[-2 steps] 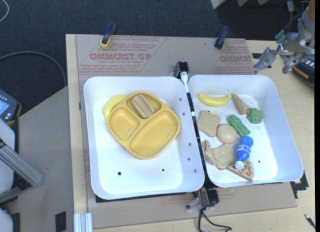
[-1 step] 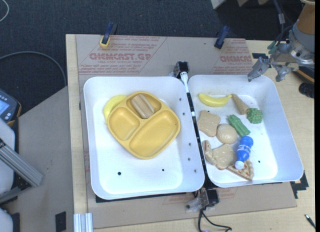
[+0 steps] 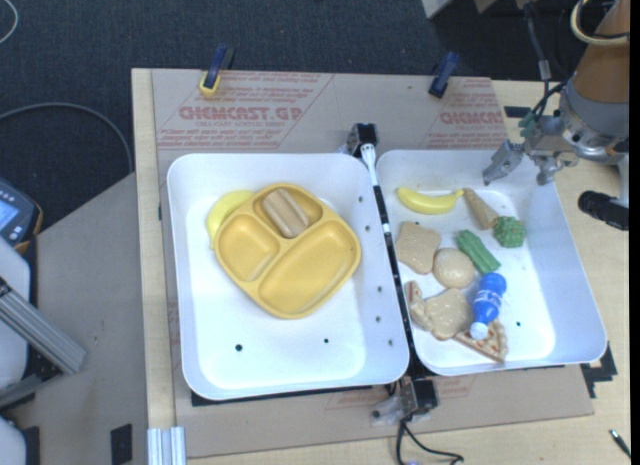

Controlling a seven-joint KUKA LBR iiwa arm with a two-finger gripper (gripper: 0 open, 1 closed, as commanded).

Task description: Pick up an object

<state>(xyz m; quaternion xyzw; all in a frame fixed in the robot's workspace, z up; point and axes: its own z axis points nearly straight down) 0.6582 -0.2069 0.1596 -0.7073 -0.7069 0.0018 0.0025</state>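
Observation:
The right bin (image 3: 560,283) holds a yellow banana (image 3: 428,199), a beige cone-shaped piece (image 3: 480,209), a green broccoli (image 3: 509,232), a green pickle (image 3: 477,250), tan bread-like pieces (image 3: 417,246), a blue bottle (image 3: 487,300) and a pizza slice (image 3: 480,341). My gripper (image 3: 521,164) hangs over the bin's far right corner with its fingers spread open and nothing between them. It is above and to the right of the banana and the cone piece.
In the left bin (image 3: 200,283) sits a yellow divided tray (image 3: 290,253) with a hot dog (image 3: 285,212) in one compartment. Clamps (image 3: 214,70) hold the cardboard sheet at the back. A black divider (image 3: 380,223) runs between the bins.

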